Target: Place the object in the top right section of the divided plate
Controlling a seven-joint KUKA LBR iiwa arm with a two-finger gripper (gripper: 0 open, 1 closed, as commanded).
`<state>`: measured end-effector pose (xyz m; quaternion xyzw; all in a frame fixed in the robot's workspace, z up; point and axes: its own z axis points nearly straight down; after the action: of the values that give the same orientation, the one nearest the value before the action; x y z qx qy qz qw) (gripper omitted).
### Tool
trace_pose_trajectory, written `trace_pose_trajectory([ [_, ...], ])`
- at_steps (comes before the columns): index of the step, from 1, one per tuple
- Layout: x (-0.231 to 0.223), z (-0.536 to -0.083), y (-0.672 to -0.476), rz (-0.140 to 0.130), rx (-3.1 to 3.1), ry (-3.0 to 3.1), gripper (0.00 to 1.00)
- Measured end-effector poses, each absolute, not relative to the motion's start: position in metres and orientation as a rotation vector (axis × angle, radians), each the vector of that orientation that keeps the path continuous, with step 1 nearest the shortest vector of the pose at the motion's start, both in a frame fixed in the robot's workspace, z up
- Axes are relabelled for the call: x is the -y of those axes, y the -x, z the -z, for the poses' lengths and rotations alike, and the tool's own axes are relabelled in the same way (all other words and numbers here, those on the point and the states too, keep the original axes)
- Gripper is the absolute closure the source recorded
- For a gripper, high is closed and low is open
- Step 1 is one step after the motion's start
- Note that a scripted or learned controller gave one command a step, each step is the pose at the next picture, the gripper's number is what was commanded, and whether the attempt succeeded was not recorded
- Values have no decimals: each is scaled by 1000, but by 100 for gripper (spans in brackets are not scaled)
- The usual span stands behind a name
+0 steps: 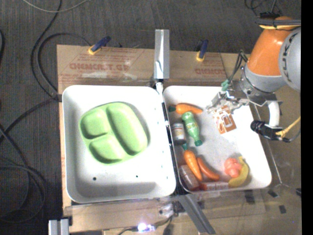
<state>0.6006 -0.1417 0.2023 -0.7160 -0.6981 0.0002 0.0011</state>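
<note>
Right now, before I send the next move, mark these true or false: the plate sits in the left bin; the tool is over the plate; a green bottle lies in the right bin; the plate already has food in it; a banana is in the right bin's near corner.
1. The green divided plate sits in the left bin. True.
2. The tool is over the plate. False: it hangs over the right bin, near its far side.
3. A green bottle lies in the right bin. True.
4. The plate already has food in it. False: all its sections are bare.
5. A banana lies in the right bin's near right corner. True.
</note>
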Motion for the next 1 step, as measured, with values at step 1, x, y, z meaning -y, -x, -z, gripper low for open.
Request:
trace_pose_trajectory([
  [1,101,-219,-565,-2,2520,1873,100],
])
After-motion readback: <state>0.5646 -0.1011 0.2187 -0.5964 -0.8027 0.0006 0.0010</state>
